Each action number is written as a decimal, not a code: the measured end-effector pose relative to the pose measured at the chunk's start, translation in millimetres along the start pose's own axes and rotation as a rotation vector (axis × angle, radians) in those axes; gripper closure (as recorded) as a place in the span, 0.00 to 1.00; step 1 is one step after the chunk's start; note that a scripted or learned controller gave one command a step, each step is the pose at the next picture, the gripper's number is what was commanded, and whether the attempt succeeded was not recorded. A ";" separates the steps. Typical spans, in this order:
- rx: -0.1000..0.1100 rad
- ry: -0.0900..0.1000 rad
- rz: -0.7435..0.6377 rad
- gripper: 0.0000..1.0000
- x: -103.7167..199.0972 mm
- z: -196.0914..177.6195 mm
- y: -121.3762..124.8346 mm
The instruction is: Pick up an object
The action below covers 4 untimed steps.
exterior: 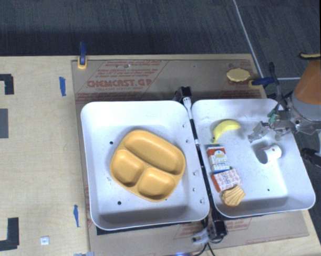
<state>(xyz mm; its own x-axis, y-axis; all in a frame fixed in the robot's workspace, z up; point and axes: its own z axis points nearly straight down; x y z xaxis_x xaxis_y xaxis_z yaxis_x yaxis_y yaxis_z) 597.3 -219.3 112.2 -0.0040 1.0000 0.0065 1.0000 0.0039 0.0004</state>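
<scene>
banana (225,129): yellow, curved | lying flat | right bin (294,196), upper-left area

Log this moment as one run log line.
phase: approach | gripper: over right bin, nothing seen between fingers | nearest: banana | left bin: yellow tray

bench (36,171) | blue clamp (82,50) | tan disc (238,75) on board (148,78)

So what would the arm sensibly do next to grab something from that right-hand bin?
Probably swing the gripper left toward the banana, then lower. It hovers over bare floor of the right bin, while the banana lies apart from the carton, an easier target.
</scene>
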 end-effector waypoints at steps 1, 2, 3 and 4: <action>-0.001 -0.007 0.004 0.00 44.0 26.4 -53.3; -0.002 -0.006 0.004 0.00 66.5 26.7 -117.2; -0.012 -0.028 0.015 0.00 112.5 24.1 -116.5; -0.014 -0.018 0.012 1.00 118.0 15.1 -114.6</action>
<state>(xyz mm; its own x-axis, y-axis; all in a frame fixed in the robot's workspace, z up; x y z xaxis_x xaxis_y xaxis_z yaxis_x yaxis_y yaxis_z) 482.3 -101.7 97.8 0.0083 0.9999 -0.0114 0.9999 -0.0082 0.0140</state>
